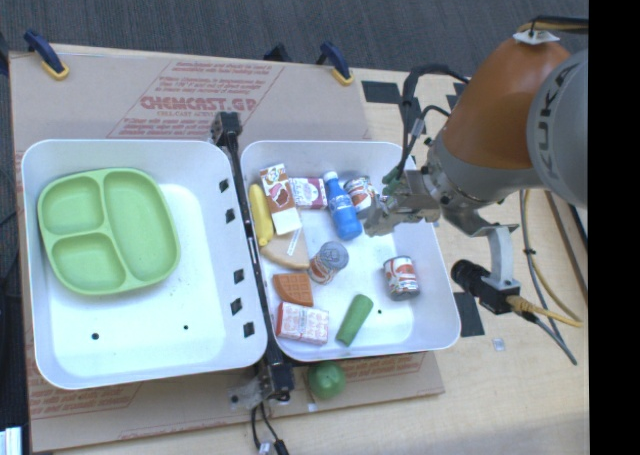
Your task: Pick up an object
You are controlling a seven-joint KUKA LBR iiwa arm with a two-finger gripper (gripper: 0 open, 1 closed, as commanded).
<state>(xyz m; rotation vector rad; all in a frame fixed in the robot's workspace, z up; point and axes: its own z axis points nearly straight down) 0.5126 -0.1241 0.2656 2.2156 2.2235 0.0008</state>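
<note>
Nearest the camera's low edge, a green ball [325,379] sits on the worktop just outside my right bin [437,288]. Farther in lie a green cylinder [354,319] and a red-labelled can [401,276]. Beyond them my fingers [385,213] hang just beside the blue bottle [342,207]; whether they are parted or closed, I cannot tell.
</note>
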